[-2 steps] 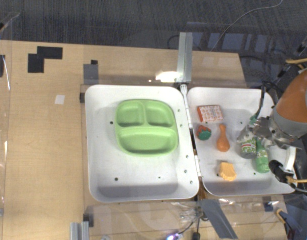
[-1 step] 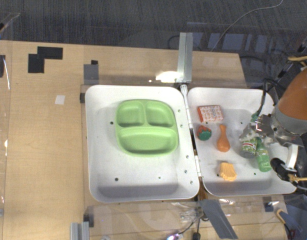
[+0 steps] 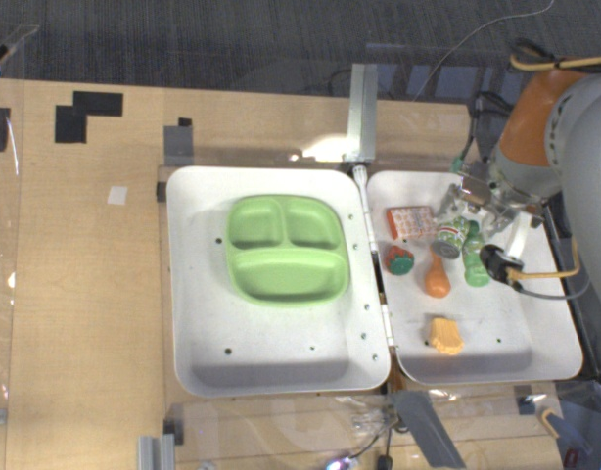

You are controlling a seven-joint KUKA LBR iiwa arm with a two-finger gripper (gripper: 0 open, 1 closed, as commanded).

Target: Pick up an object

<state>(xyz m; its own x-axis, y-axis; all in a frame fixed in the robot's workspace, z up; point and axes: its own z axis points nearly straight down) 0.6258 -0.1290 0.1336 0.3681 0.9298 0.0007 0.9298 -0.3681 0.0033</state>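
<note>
The arm (image 3: pixel 575 155) is cut off by the right edge, so its base stays out of sight. The claw (image 3: pixel 469 225) blurs into the clutter near the right bin's (image 3: pixel 550 346) far edge; its fingers cannot be made out. The small red-labelled packet's (image 3: pixel 410 222) print is too small to read.

Tray (image 3: pixel 286 248) in left bin (image 3: pixel 198 360)

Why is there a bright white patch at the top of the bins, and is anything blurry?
Camera view: lamp glare whitens the bench above the left bin; soft shadow falls beneath the green tray; the gripper and the small items beside it look smeared, with fine detail lost.
</note>
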